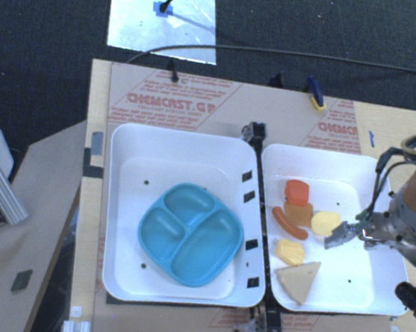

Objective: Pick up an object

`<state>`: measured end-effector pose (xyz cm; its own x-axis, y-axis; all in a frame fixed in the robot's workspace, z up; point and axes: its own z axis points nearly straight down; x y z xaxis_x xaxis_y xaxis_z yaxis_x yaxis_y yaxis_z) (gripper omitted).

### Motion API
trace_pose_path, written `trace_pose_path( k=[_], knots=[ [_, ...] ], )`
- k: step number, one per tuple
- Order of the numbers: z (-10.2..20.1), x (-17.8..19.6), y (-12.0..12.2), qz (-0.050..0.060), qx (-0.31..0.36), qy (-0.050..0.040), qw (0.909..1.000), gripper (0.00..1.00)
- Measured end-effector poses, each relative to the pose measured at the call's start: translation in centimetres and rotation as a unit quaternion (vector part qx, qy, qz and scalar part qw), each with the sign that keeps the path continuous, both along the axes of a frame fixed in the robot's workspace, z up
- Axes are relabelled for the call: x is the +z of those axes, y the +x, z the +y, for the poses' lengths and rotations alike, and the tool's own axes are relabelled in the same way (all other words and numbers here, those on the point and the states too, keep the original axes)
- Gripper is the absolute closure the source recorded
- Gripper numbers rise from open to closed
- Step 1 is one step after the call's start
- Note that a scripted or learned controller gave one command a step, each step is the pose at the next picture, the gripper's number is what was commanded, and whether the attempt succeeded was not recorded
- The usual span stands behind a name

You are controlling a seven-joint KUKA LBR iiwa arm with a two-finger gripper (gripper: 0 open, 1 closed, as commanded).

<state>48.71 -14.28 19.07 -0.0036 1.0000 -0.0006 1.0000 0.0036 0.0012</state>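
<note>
Gripper (341, 236) low in the right bin (373, 294), fingers' state impossible to tell, just beside a yellow round piece (324, 222), blue tray (190, 234) in the left bin (126, 189).

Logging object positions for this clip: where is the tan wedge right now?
The tan wedge lies in the right bin, near its front edge, just below the small yellow piece.
</note>
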Motion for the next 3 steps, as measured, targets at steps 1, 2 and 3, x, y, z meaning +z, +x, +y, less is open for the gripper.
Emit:
trace_pose_path(
  k=[1,2,3],
  knots=[
    [0.1,-4.5,0.7,0.002,-0.001,0.0009,1.0000,0.00],
    [0.4,-10.7,1.0,0.002,-0.001,0.0009,1.0000,0.00],
    [0.4,-10.6,1.1,0.000,-0.002,0.0005,1.0000,0.00]
  ],
)
